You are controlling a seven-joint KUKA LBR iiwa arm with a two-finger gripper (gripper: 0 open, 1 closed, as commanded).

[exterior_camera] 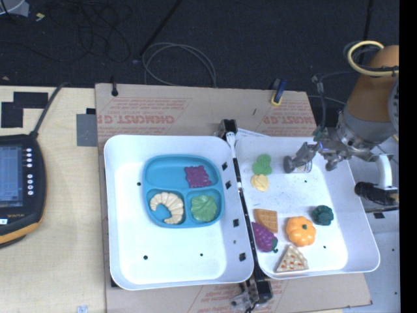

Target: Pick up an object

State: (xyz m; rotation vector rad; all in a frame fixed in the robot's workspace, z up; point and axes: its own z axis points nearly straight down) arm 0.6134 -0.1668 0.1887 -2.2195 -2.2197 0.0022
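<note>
We see the gripper (296,164) hovering over the right bin (355,201), fingers spread, holding nothing; picking remains.

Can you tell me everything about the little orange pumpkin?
The pumpkin is a small toy, bright orange and glossy like plastic, round with ribbed sides and a short stem on top. It sits upright in the right white bin, toward the front. A pizza slice lies just in front of it, close enough that they may touch. A dark green broccoli piece sits beside it, slightly apart. The claw is farther back in the bin, not on it.
</note>
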